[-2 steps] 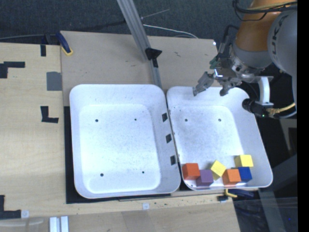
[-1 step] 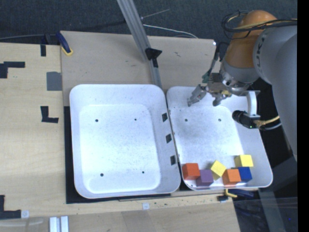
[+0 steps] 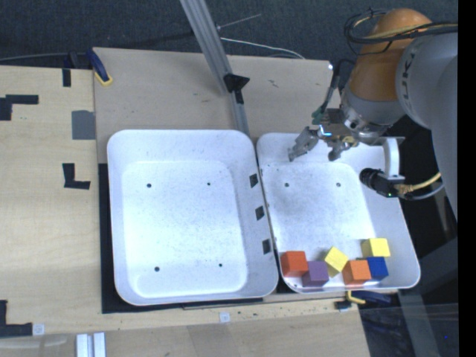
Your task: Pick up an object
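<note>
Several small blocks lie along the near edge of the right bin [image 3: 335, 199]: an orange block [image 3: 294, 262], a purple block [image 3: 317, 272], a yellow block [image 3: 336, 259], a second orange block [image 3: 357, 271], a blue block [image 3: 377, 267] and another yellow block [image 3: 376, 248]. My gripper [image 3: 318, 147] hangs over the far end of the same bin, well away from the blocks. Its two fingers are spread apart with nothing between them.
The left bin [image 3: 178, 214] sits beside the right one, joined by black clips at the shared rim. A slanted metal rail [image 3: 212, 47] crosses the bench behind the bins. A black and yellow cable [image 3: 394, 186] hangs at the right bin's far right edge.
</note>
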{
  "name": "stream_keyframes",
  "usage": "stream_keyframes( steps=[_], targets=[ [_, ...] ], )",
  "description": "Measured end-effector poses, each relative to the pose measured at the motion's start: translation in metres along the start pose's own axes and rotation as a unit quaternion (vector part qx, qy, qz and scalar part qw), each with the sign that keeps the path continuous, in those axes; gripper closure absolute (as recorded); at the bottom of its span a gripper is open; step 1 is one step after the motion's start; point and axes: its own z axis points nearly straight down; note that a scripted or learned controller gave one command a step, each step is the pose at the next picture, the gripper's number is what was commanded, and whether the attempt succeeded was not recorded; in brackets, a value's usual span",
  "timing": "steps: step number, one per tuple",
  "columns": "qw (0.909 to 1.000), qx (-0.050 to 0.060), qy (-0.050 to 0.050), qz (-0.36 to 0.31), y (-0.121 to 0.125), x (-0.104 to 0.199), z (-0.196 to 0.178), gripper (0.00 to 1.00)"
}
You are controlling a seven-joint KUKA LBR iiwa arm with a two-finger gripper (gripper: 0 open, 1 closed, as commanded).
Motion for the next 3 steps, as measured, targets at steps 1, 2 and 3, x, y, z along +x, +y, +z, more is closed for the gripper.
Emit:
stream_keyframes(
  steps=[1,2,3],
  targets=[
    [1.0000,0.002,-0.001,0.000,0.052,-0.009,0.108,0.00],
    [1.0000,-0.002,0.000,0.000,-0.028,0.024,0.009,0.00],
    [1.0000,-0.001,0.001,-0.003,0.016,0.076,0.014,0.00]
  ],
)
